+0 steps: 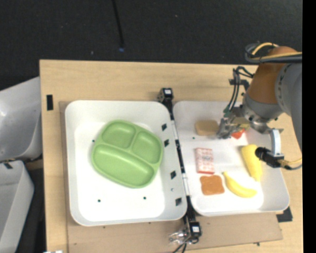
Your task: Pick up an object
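Green divided plate (127,153) in the left bin (79,194). In the right bin (276,196): tan bread piece (205,128), pink-printed packet (204,160) with unreadable writing, orange toast (212,184), 2 bananas (239,185). Gripper (227,131) just right of the bread piece, beside something red (237,135); jaw opening impossible to tell.

A: Where was passage open?
B: Beside the green plate (127,153), on the left bin (79,204) floor.
A: Obstacles?
B: In the right bin (276,196), bananas (251,162), toast (212,185), a pink packet (204,159) and a tan block (205,128) crowded together.
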You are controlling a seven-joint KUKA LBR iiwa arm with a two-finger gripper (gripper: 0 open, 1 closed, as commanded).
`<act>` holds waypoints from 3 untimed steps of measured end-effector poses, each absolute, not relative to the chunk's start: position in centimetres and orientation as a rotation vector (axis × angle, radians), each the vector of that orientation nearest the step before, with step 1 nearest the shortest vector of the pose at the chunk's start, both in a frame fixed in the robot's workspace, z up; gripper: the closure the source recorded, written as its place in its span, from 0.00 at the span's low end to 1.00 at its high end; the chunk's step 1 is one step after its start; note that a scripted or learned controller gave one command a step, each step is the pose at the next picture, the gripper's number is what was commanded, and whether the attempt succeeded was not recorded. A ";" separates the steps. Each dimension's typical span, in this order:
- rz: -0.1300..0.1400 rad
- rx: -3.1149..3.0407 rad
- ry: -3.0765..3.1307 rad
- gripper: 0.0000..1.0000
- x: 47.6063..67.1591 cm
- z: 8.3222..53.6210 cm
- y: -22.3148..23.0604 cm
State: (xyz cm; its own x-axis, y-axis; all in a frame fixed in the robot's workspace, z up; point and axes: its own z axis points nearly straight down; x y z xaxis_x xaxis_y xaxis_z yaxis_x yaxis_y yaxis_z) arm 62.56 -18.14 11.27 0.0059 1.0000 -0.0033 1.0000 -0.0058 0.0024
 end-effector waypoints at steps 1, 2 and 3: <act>0.007 2.214 2.220 1.00 63.3 17.5 -17.8; 0.005 2.214 2.222 1.00 63.3 21.9 -17.8; 0.004 2.212 2.224 1.00 63.4 25.0 -17.9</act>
State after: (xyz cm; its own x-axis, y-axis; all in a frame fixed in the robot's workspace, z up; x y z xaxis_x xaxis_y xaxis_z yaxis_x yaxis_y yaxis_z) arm 63.37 -17.93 25.04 -0.0052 1.0000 -0.0015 1.0000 0.0052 0.0050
